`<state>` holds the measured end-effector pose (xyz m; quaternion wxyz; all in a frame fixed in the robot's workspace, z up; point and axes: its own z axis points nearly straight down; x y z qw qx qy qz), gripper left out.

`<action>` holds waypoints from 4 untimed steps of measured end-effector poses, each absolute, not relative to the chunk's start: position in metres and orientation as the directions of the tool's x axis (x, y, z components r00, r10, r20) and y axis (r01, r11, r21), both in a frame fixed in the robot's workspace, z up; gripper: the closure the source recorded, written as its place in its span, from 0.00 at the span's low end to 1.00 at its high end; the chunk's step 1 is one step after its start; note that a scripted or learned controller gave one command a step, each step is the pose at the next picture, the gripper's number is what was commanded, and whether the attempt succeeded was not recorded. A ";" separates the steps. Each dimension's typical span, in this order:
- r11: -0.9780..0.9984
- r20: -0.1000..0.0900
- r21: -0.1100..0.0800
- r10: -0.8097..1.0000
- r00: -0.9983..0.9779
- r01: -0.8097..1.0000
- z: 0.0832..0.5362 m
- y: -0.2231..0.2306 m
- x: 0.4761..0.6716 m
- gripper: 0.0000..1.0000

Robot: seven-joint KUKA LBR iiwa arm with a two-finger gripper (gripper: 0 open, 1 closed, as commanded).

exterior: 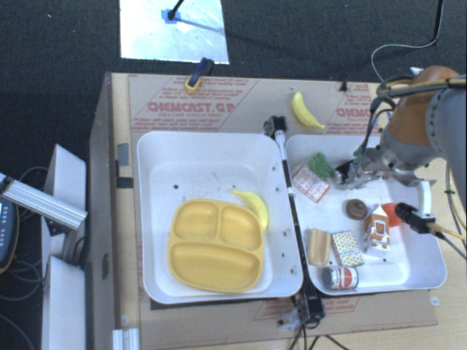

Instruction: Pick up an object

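My gripper (349,173) hangs low over the back of the right bin (432,267), just right of a green object (319,165). In front of the green object lies a red-and-white packet (311,186). A brown round piece (357,208) sits just in front of the gripper. A small orange-and-white carton (377,228) stands beside an orange item (392,211). Along the bin's front are a tan cylinder (318,246), a checked box (348,248) and a can (340,277). Nothing shows between the gripper's tips.
The left bin (211,152) holds a yellow divided tray (215,245) and a banana (254,204) by its right wall. Another banana (306,112) lies on the bench behind the right bin. The arm (412,122) reaches in from the right over the bin's back corner.
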<state>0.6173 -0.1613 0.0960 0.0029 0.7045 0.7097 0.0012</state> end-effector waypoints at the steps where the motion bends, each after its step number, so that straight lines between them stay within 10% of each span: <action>1: 0.008 -0.003 0.005 1.000 -0.008 1.000 0.096 -0.161 0.617 0.00; 2: 0.004 0.001 0.000 1.000 -0.004 1.000 0.084 -0.116 0.578 0.00; 4: 0.004 -0.002 -0.002 1.000 -0.004 1.000 0.085 -0.134 0.668 0.00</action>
